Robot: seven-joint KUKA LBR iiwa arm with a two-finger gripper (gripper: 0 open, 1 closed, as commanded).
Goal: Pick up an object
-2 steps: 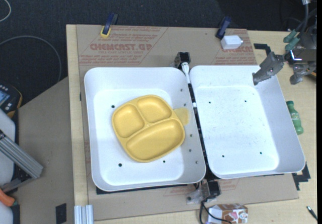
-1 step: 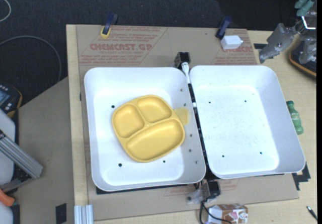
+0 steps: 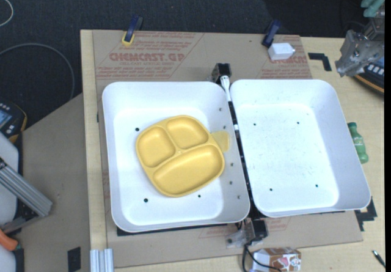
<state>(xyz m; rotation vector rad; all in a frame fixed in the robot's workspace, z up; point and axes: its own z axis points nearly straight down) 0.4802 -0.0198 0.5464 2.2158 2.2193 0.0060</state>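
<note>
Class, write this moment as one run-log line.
task: pick up object | yellow plate: in left bin | hand: top right, off bins

yellow tray (image 3: 179,154) in left bin (image 3: 116,112)

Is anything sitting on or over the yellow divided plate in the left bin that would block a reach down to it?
Nothing visible does. The yellow divided plate lies flat in the left bin with its three compartments open to the camera and nothing above it. The gripper is at the upper right, off the bins.
</note>
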